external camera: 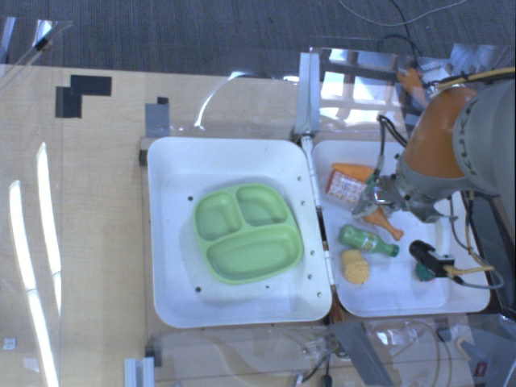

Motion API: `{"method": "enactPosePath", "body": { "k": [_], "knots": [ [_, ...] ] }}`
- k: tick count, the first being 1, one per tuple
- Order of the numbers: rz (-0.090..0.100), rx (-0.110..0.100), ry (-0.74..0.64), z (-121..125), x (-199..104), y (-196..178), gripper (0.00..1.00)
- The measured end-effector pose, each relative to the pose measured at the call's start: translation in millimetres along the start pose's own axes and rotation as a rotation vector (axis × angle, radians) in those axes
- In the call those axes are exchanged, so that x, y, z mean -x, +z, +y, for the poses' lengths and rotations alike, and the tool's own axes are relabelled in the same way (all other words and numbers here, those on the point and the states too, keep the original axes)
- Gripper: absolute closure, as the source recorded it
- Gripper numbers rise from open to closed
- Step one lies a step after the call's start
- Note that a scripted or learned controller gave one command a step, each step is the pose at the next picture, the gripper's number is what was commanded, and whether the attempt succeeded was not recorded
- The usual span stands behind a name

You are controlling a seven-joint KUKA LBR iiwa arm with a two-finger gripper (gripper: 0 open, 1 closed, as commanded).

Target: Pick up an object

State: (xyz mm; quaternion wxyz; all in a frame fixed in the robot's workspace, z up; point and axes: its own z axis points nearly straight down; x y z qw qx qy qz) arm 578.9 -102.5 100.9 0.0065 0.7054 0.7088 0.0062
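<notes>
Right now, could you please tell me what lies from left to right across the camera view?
First the tray → box → orange band on the arm. The bottle, yellow lump and orange piece overlap sideways, so I leave them out.

One fixed camera — high above the pale wooden bench (81, 256) — looks down aslant on both shallow white bins (173, 176).

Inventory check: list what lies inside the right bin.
An orange-white packet, green bottle, yellow lump and orange piece. The arm covers the right bin's far corner.
</notes>
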Motion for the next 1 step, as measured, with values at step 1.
{"method": "enactPosePath", "body": {
  "k": [1],
  "knots": [
    [0.000, -0.009, -0.051, 47.9, -45.1, -85.4, 1.00]
  ]
}}
